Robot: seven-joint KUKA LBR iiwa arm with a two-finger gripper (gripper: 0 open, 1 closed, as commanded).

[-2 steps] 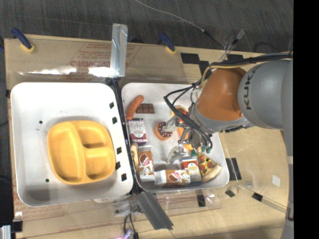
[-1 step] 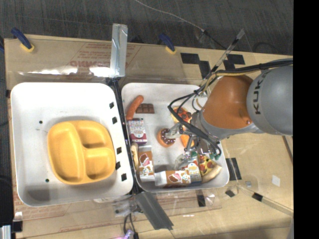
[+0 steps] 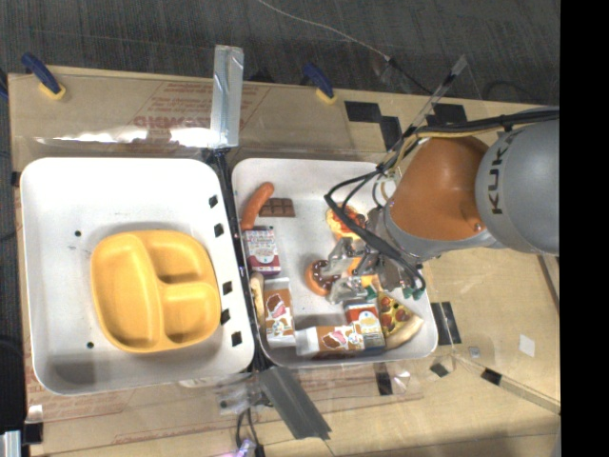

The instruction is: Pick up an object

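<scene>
The arm reaches in from the right over the right bin (image 3: 304, 174), its orange band above the wrist. My gripper (image 3: 344, 272) hangs low in the middle of that bin, right over a small reddish doughnut-like toy (image 3: 318, 274) and beside a pizza slice (image 3: 398, 317). Wrist and cables cover the fingertips. Other items in this bin are a sausage (image 3: 257, 204), a chocolate bar (image 3: 278, 208), a small carton (image 3: 261, 248), a brown box (image 3: 278, 314) and a flat packet (image 3: 328, 339) along the front wall.
The left bin (image 3: 57, 188) holds a yellow divided tray (image 3: 157, 289). Black cables loop from the wrist over the right bin's far side. A taped divider runs between the two bins. Cardboard bench surface lies to the right.
</scene>
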